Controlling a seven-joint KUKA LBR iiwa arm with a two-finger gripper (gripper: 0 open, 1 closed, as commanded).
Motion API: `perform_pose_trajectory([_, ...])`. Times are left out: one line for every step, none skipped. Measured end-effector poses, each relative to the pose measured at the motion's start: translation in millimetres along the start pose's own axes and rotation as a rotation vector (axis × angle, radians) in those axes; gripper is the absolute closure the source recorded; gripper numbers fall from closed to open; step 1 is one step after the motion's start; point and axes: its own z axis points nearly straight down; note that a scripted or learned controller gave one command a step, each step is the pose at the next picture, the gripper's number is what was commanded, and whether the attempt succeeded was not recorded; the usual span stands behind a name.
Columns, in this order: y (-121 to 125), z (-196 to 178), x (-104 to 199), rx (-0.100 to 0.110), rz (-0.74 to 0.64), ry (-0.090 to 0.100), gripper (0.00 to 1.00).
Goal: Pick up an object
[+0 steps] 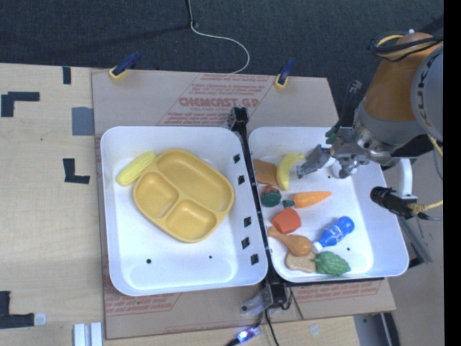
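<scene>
Robotics lab bench, grey KUKA arm [403, 85] with orange band at three o'clock, two white bins [119, 193] clamped on cardboard [216, 96], cable [216, 34] trailing at twelve o'clock, plastic toy food [306, 218] as test props

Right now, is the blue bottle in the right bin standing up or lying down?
Lying down. The blue bottle rests on its side on the right bin floor, white cap toward the broccoli.
</scene>
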Motion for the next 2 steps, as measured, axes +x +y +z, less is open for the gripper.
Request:
perform_pose_trajectory([2.9, -8.2, 0.1, -0.014, -0.003, -0.002, 0.00])
perform_pose_trajectory([-4.5, 46.7, -6.5, -0.010, -0.002, -0.003, 0.00])
